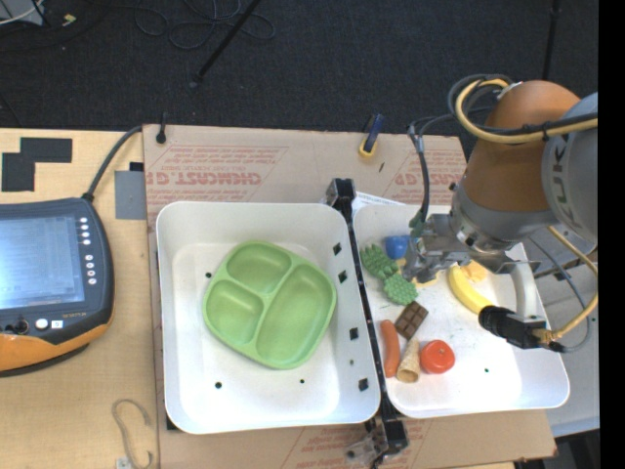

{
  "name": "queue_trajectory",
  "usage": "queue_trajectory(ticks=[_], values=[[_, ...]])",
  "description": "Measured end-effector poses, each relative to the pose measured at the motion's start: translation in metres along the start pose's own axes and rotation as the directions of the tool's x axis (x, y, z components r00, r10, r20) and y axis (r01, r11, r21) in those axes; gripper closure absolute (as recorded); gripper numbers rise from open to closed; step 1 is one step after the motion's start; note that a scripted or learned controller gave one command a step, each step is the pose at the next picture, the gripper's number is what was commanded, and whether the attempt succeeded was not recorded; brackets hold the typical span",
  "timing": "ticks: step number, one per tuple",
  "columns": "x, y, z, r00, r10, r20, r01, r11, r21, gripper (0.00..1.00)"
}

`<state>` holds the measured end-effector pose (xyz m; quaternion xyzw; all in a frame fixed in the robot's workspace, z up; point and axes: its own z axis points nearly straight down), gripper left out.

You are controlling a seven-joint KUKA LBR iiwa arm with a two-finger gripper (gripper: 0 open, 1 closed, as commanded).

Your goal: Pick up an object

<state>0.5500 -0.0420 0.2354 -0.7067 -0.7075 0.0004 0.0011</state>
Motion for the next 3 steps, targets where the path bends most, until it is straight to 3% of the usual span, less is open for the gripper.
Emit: queue_trajectory(ticks=[3], values=[[0.0018, -0.0028, 0.0075, 1.0, 0.003, 0.001, -0.003, 1.0, 0.002, 1.0]])
